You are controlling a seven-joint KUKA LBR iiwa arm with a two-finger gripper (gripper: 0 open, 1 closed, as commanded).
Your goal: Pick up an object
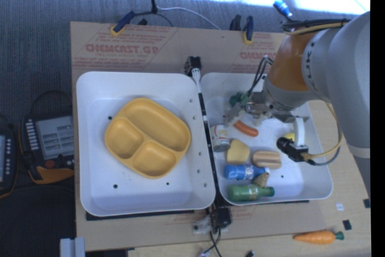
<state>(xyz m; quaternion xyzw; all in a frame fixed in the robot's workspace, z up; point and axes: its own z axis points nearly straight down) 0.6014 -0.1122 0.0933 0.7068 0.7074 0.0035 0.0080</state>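
The right bin holds several small items. My gripper hangs over its upper middle, just above a red-orange sausage. A small green item lies right by the gripper on its far side. Below the sausage are a yellow cheese wedge, a tan bun, a blue bottle and a green bottle. A small pale can sits against the bin's left wall. I see nothing lifted by the gripper.
The left bin holds a yellow divided plate. An orange toy carrot lies on the bench outside the right bin, at the front right. The grey arm covers the right bin's back right corner.
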